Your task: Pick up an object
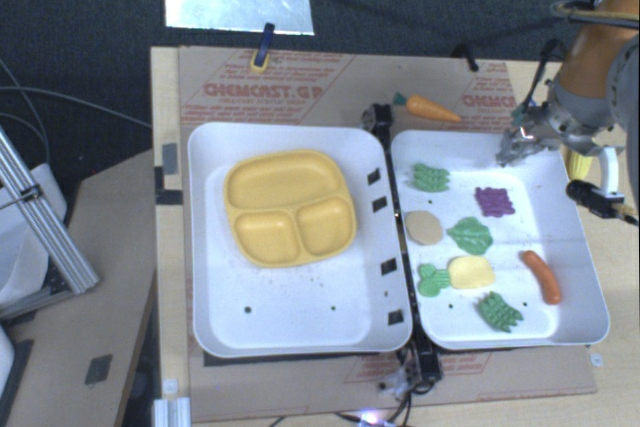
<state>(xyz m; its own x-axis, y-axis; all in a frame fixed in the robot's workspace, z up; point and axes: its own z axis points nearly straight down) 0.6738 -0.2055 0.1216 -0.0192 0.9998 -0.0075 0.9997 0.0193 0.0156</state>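
The worktop [330,75], covered with printed brown cardboard, bears two shallow white plastic bins side by side, an arrangement that looks meant to keep a stock of small pieces on one side and a receiving dish on the other. The left bin [215,315] holds one pale yellow plastic plate with three compartments [290,207], lying flat near the bin's far half. The right bin [580,310] holds seven toy food pieces spread well apart, which should leave room to come down around any one of them: four green ones, namely a knobbly green piece at the far left [430,178], a green leafy piece in the middle [470,235], a small green sprig [432,280] touching or just beside a pale yellow lump [471,272], and a ridged green piece near the front [498,312]; plus one purple grape cluster [494,202], one tan oval piece [424,228] and one orange-red sausage shape [543,276]. One orange toy carrot [430,108] lies outside, on the cardboard beyond the bins. The grey arm's gripper [520,147] hangs over the far right corner of the right bin, nearest the grape cluster but apart from it; nothing is seen in it, and I cannot tell how it is set. Any of the seven would serve; none is lifted yet.
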